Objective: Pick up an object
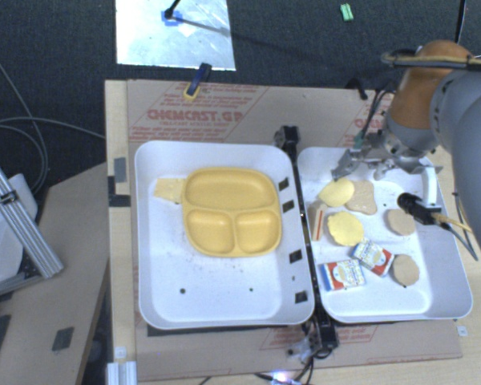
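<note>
The right bin (445, 295) holds several small food items. A yellow round piece (337, 192) lies at the back, with a tan cookie (364, 198) touching its right side. A second yellow round piece (345, 228) sits nearer the middle. Two more tan cookies (400, 222) (406, 270) lie toward the right. Two red-and-white packets (346, 274) (374, 257) rest near the front. My gripper (367, 157) hangs over the back of the right bin, just behind the yellow piece and the cookie, with nothing seen in it.
The left bin (156, 295) bears a yellow three-compartment tray (228, 211) with a pale yellow slab (168, 188) at its left. A black divider (298, 215) runs between the bins. The grey arm (465, 127) stands over the right bin's back right corner.
</note>
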`<state>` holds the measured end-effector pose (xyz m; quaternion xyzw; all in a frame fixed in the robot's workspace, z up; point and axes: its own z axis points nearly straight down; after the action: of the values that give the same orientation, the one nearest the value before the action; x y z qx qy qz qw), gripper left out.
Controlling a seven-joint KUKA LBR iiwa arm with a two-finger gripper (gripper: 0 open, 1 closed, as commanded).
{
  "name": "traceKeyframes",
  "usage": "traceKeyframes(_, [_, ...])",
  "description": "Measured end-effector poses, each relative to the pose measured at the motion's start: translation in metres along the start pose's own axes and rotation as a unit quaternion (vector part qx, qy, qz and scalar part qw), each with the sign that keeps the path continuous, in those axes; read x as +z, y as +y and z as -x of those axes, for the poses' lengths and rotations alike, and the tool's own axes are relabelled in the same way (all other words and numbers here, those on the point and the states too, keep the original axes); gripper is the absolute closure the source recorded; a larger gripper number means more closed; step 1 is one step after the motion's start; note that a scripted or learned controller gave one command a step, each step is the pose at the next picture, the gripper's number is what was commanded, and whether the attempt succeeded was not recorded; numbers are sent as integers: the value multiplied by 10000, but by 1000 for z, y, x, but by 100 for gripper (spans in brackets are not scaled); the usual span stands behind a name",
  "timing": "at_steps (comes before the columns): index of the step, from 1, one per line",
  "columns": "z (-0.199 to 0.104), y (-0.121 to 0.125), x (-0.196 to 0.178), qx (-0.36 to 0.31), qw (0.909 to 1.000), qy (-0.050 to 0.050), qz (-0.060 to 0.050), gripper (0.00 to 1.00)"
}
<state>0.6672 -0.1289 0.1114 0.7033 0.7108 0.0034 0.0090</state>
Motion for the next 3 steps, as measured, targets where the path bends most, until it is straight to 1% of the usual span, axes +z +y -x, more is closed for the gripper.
traceKeyframes(1, [-38, -17, 24, 18, 10000, 15, -42, 0])
traceKeyframes(2, [-36, -13, 8, 19, 10000, 15, -2, 100])
traceKeyframes(3, [-36, -15, 11, 19, 10000, 12, -22, 0])
